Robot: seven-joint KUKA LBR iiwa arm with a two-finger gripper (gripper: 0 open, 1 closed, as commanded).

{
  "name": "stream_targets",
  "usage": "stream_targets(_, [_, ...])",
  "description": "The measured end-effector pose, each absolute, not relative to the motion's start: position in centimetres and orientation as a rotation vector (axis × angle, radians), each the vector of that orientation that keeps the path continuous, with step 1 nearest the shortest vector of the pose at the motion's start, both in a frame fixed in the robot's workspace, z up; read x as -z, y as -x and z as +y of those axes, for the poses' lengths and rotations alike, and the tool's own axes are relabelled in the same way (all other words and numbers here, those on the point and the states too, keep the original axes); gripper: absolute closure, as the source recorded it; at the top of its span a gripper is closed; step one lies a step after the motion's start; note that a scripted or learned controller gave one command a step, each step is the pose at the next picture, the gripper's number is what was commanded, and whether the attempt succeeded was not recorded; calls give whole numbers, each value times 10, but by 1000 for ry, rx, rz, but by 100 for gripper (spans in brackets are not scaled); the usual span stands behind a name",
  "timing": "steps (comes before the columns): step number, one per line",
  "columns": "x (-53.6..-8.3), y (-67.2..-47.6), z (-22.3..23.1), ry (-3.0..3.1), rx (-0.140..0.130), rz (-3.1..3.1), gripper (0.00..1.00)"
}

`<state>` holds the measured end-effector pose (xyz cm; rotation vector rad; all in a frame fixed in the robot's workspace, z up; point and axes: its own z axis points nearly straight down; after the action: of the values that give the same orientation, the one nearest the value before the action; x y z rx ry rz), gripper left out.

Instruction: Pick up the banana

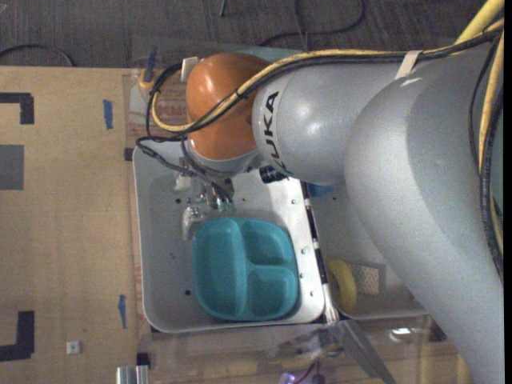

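A yellow banana [345, 284] lies in the right bin [376, 309], close to the wall shared with the left bin, and the big grey arm link hides part of it. My gripper [200, 205] hangs below the orange wrist band [222, 102] over the left bin [156, 238]. It sits just above the upper left corner of a teal divided tray [244, 269], far to the left of the banana. A small green bit [227, 207] shows beside the gripper; I cannot make out what it is.
The teal tray takes up the lower middle of the left bin. A pale mesh-patterned item [368, 279] lies right of the banana, and something blue [322, 190] peeks from under the arm. Yellow and black cables [192, 122] loop round the wrist.
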<state>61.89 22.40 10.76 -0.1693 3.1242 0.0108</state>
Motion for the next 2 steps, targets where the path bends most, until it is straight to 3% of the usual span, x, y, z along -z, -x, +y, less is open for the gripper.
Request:
stream_targets(1, [-175, -669, 118, 36, -4, 3131, 0])
stream_targets(2, [-187, -631, 4, 246, -1, 3126, 0])
